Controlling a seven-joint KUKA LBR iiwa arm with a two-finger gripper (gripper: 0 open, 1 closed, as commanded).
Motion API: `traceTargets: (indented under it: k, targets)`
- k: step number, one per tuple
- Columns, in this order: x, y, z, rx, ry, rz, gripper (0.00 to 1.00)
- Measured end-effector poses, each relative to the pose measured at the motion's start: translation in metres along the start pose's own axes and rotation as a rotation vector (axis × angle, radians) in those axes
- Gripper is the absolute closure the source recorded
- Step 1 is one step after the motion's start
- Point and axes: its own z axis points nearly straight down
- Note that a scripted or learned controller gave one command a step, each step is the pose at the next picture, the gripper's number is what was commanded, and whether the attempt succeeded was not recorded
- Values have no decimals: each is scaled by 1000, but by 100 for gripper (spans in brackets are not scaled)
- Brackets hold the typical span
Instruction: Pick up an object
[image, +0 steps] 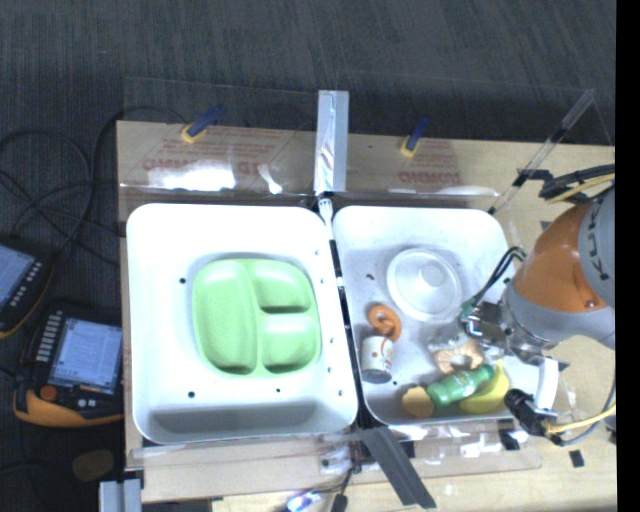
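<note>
The right bin (350, 250) holds several small things. A round white cup (425, 280) sits near its back. An orange piece (384, 321) and a small white cylinder (375, 357) lie at the left side. Along the front wall lie a green bottle (462, 387) and a yellow-brown lump (418, 400). A yellow piece (492, 397) rests beside the bottle. A beige crumpled thing (455, 352) lies just above the bottle. My gripper (473, 325) reaches in from the right, low over the bin. Its tip is between the cup and the beige thing.
The left bin (150, 300) carries a green divided plate (257, 315) in its middle. A raised ridge (337, 300) separates the two bins. The grey and orange arm (565, 280) covers the right bin's right wall.
</note>
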Motion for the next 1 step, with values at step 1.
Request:
traceTargets:
  k: [1]
  targets:
    - [59, -7, -89, 14, -1, 25, 100]
